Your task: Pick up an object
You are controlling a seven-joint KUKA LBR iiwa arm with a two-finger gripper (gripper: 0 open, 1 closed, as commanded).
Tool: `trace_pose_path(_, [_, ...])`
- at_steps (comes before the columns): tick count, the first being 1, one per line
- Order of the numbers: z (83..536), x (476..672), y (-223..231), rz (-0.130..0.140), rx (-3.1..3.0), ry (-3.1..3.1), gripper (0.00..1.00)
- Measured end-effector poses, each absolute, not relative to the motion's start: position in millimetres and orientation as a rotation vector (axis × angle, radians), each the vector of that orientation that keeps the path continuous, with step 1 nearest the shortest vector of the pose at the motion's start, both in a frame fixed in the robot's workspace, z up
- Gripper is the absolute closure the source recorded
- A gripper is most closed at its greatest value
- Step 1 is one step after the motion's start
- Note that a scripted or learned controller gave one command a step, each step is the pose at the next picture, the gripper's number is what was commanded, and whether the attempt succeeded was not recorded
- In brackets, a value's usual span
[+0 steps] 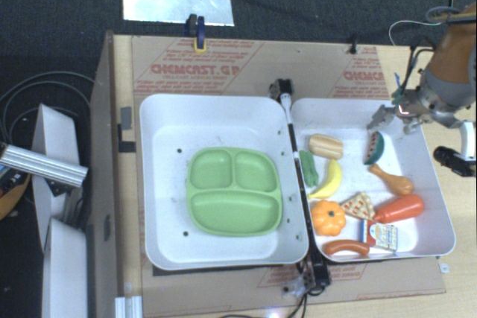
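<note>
Two white bins (223, 104) sit on brown board (223, 63); the claw (399, 114) hangs spread, gripping nothing.

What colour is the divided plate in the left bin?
Light green all over. The divided plate shows best in the camera view, from above.

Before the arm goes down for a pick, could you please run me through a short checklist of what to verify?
1. Gripper over the right bin: ok, above its far right corner.
2. Nothing held between the fingers: ok.
3. Target close by: ok, the watermelon slice lies just below the gripper.
4. Target free of neighbours: ok, the slice is apart from the chicken drumstick and the bread roll.
5. Green plate out of the path: ok, it sits in the left bin.
</note>
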State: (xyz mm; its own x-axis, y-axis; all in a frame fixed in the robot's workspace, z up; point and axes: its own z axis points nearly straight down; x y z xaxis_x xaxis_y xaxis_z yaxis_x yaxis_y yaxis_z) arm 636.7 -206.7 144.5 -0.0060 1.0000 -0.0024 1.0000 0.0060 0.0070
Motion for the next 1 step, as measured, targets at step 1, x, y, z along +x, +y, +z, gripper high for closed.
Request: trace_pose_path(1, [104.0,635.6,-206.2,0.001,2.213,2.226,0.00])
